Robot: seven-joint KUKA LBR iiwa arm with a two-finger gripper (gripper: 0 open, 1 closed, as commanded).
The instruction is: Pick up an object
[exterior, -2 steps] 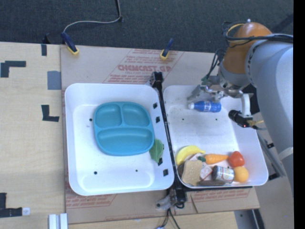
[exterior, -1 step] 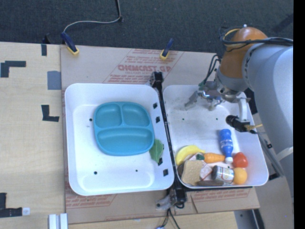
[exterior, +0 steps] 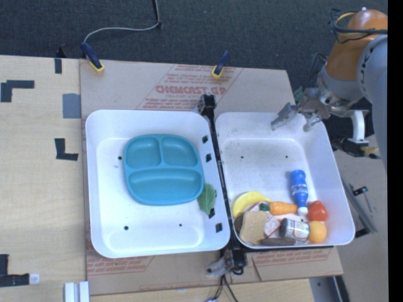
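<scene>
grey arm from the right, pincer (exterior: 293, 122) spread open, fingers angled down-left.

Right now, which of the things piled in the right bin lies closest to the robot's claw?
The blue bottle. It lies at the pile's upper edge, toward the gripper, while the banana, carrot and tomato sit farther down.

This is a robotics lab set up for grasping trials, not a home or kitchen. A plywood bench (exterior: 38, 187) marked with black tape pieces (exterior: 63, 150) carries a cardboard sheet (exterior: 182, 87) held at its far edge by yellow-and-blue spring clamps (exterior: 92, 58), and two white bins (exterior: 101, 168) sit on it side by side. A grey and orange industrial arm (exterior: 352, 49) stands at the right, a black cable (exterior: 135, 24) trails over dark carpet (exterior: 252, 17) beyond, and toy food (exterior: 277, 219) fills the right bin's near corner.
</scene>
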